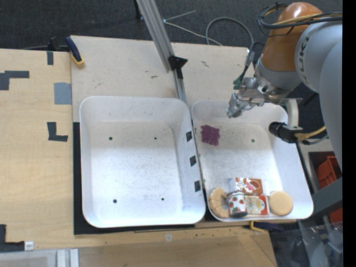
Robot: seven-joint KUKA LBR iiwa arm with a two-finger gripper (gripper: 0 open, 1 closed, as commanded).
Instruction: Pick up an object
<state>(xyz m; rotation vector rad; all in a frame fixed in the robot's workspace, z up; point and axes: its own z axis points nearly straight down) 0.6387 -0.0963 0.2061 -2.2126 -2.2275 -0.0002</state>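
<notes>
Your gripper [236, 108] hangs over the far rim of the right bin [239, 160], about midway along that rim. You can't tell from this angle whether it's open or closed. The arm [311, 43] comes in over the bin's far-right corner.

Pick candidates, all inside the right bin:
- purple lump [210, 134]: on the floor near the bin's far-left corner, apart from the gripper, well clear of everything else.
- red-and-white packet [248, 186]: toward the bin's near rim, roughly centred.
- strawberry-print tub [238, 204]: at the near rim, touching the packet.
- tan biscuit [218, 202]: near-left corner, against the tub.
- second tan biscuit [280, 203]: near rim, towards the bin's right wall.

The left bin [133, 160] butts against the right bin's left wall.
</notes>
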